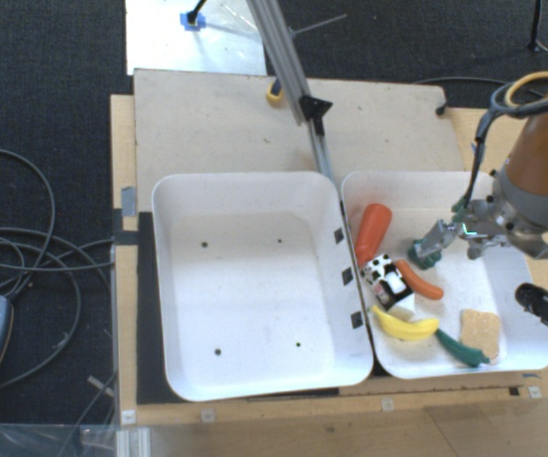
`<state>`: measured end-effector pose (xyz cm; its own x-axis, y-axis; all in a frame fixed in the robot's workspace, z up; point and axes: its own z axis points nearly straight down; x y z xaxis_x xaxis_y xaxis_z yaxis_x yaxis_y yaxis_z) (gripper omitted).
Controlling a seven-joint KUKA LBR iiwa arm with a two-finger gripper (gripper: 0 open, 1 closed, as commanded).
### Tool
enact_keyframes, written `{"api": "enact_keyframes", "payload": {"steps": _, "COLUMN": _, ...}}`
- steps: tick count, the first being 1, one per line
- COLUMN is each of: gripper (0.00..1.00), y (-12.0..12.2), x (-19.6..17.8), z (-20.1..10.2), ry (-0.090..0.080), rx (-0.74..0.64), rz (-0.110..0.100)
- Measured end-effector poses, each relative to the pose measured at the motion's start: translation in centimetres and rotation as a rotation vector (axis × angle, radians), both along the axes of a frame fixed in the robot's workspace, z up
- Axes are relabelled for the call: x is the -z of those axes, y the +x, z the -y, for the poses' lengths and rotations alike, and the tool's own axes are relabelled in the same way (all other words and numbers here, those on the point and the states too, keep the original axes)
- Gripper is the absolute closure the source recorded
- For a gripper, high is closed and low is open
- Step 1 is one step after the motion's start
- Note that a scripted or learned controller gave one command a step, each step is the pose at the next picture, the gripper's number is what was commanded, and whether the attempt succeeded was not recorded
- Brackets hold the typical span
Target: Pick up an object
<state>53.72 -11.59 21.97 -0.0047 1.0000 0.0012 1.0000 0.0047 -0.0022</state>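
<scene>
Two shallow white bins sit side by side beneath me; the left bin (pixel 245 284) is well away from my gripper, and the right bin (pixel 526 350) lies directly under it. My arm (pixel 545 150), grey with an orange band, reaches in from the right edge, and my gripper (pixel 430 248) hangs over the middle of the right bin, clamped on nothing that I can see; whether it stands apart or together I cannot tell. Every candidate lies to my left or in front of and below me. Largest is an orange carrot-like piece (pixel 372 228), just to my left, its long axis running up and down the view and tilted slightly right at the top. Near it, below and to my left, a yellow banana (pixel 405 326) lies almost crosswise. A tan slice like bread (pixel 480 330) rests below me. A small orange sausage shape (pixel 420 284), closest beneath me, slants down to the right, touching a black-and-white toy (pixel 384 276). A green piece (pixel 462 348) lies beside the bread. I judge the best approach is to turn my wrist across the chosen object's long axis, centre over its middle, and descend straight, staying clear of neighbours.
</scene>
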Motion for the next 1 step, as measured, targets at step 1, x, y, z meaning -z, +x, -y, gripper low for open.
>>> {"api": "enact_keyframes", "payload": {"steps": 1, "gripper": 0.00, "y": 0.07, "x": -0.16, "z": 0.03, "ry": -0.001, "rx": 0.002, "rz": 0.004}}
